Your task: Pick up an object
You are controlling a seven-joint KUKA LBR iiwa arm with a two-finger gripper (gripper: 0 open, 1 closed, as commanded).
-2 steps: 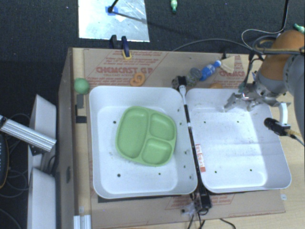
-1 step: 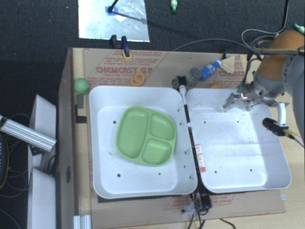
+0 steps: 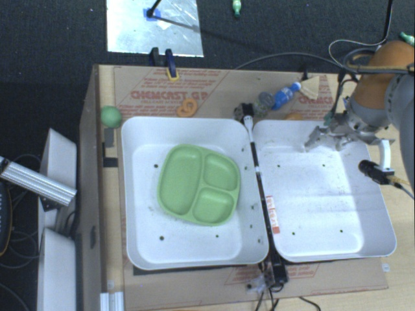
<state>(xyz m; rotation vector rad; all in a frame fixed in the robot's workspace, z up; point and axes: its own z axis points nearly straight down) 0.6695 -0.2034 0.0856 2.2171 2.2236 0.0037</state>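
Item: green divided plate (image 3: 198, 184), lying flat at the centre of the left bin (image 3: 139, 141), untouched. Right bin (image 3: 363, 241) adjoined it along the shared rim. End effector (image 3: 327, 137) hovered at the far edge of the right bin, well apart from the plate; its opening could not be told, nothing visibly held. Step judged: approach not begun. Next move would call for crossing to the left bin and descending onto a plate rim.

My arm (image 3: 382, 86) runs off the frame at 3 o'clock, upper part cut. My gripper (image 3: 329, 137) sits at the right bin's (image 3: 337, 245) 12 o'clock rim; fingers too small and blurred to read. Blue item (image 3: 285, 96) at 1 o'clock of the bench too blurry to identify. Tiny green thing (image 3: 237, 5) at 12 o'clock on the floor, unclear.
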